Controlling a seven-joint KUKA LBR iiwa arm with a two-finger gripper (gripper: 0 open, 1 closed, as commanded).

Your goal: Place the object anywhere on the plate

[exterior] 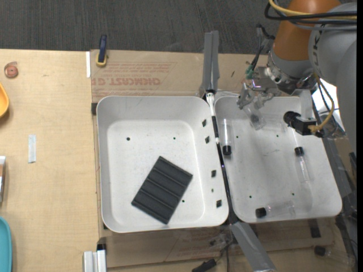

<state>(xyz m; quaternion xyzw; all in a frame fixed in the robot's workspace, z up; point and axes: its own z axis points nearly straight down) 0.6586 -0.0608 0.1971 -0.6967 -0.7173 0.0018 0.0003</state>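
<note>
Gripper [252, 102] is hanging over the far left corner of the right bin [333, 181], low above the white floor. Whether it is spread or closed cannot be told from this slanted view, and nothing is visibly caught in it.

Nearest the camera, a dark ribbed plate [163, 189] is lying flat and askew in the front half of the left bin [104, 152]. It is sitting alone there, probably so that it offers a bare landing spot.

In the right bin, three clear tubes with black caps are lying loose, which makes them the likely things to carry over. One tube [277, 209] is resting by the front wall. A second tube [303, 164] is lying toward the right side. A third tube [224, 134] is lying along the left wall, closest to the gripper though apart from it.

Judging by this, the pick is not yet done. The third tube is hugging the wall, so closing around it is looking awkward.

Behind the bins, a sheet of cardboard [133, 72] is covering the bench.
</note>
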